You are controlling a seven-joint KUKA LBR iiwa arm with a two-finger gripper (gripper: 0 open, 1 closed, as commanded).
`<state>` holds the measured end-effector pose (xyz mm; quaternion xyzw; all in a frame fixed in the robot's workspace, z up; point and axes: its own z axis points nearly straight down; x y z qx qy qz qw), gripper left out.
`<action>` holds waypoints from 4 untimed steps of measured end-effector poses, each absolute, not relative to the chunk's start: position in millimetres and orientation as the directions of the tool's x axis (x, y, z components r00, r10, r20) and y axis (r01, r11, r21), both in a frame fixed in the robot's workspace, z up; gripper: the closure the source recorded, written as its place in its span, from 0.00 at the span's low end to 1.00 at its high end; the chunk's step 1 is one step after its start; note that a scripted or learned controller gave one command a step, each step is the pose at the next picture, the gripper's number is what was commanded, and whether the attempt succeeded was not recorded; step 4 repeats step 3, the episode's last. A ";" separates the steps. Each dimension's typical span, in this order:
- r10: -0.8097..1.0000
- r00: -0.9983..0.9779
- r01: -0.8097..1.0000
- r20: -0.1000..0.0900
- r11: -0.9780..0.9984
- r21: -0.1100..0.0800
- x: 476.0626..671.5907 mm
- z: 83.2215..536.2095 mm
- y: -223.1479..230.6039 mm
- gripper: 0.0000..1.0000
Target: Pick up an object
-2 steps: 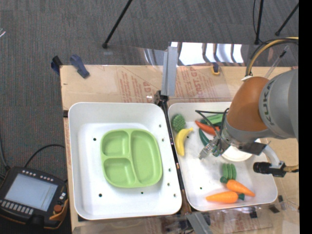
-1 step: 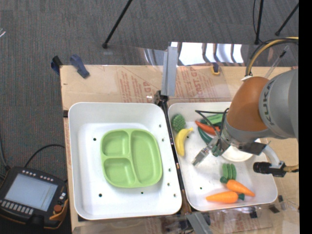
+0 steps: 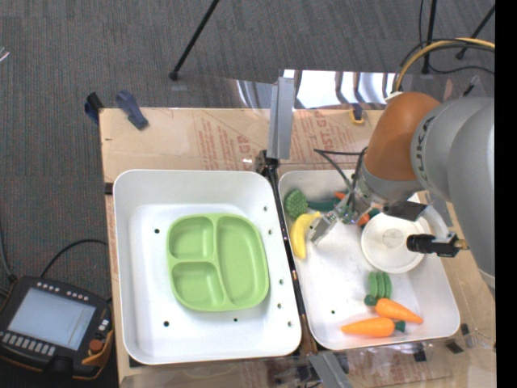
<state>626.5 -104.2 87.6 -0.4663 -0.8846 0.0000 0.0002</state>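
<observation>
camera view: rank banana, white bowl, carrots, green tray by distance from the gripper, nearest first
From the gripper:
1. Banana, just to its left in the right bin.
2. White bowl, to its right in the same bin.
3. Carrots, at that bin's near edge.
4. Green tray, in the left bin.
Carrots and tray are close to call.

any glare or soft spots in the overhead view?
Camera view: bright glare on the reflective strip behind the bins; even, soft lighting inside both bins, with faint shadows; the green tray and carrots are sharp; the gripper by the banana is small and slightly smeared, detail unclear.
</observation>
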 end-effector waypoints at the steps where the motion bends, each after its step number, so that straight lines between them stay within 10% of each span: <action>1: 0.883 -0.470 0.883 0.006 0.470 -0.017 639.8 86.1 -91.7 0.00; 2: 0.879 -0.476 0.879 0.000 0.476 -0.005 643.4 97.7 -88.3 1.00; 3: 0.808 -0.589 0.808 -0.011 0.590 0.012 647.4 246.0 -89.1 1.00; 4: 0.808 -0.589 0.808 -0.011 0.590 0.012 647.4 246.0 -89.1 1.00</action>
